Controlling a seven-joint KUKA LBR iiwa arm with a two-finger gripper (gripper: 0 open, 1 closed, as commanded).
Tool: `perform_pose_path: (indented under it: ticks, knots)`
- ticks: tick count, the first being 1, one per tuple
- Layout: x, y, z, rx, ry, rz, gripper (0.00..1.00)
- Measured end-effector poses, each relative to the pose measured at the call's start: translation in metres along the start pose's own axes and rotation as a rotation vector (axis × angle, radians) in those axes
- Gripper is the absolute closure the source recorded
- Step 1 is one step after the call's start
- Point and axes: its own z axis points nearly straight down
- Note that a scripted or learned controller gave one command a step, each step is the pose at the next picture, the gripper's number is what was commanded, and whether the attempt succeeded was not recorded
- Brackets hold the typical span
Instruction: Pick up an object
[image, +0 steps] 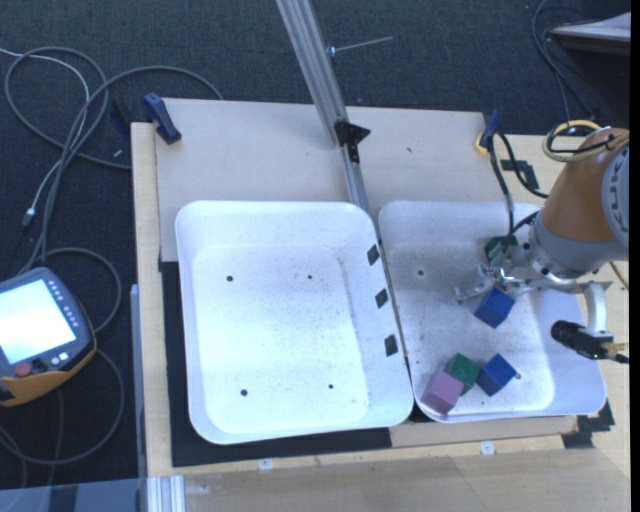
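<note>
Jaws (494, 290) sit over the right bin (425, 225), right-centre of frame, with the arm (585, 210) coming in from the right edge. Blue block (494, 307) is directly under the fingertips, tilted, in the bin's middle. It looks to be touching them, but I can't tell from this angle whether it's actually between the fingers or just below them. Can't tell how far open the jaws are either; the wrist body and cabling hide the gap.

Lower in the same bin, near its bottom edge: green block (462, 368), second blue block (496, 375) just right of it, pink block (442, 392) just below-left of the green one. All three clustered, touching or nearly so, well apart from the jaws.

Left bin (205, 235) is left-centre of frame. Both bins sit on the table (250, 150). Teach pendant (38, 335) lies off the table at the left edge.
</note>
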Motion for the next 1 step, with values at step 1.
perform_pose_path:
  ticks: [1]
  knots:
    - [0.0282,-0.0263,-0.0044,0.003,0.002,0.002,0.0]
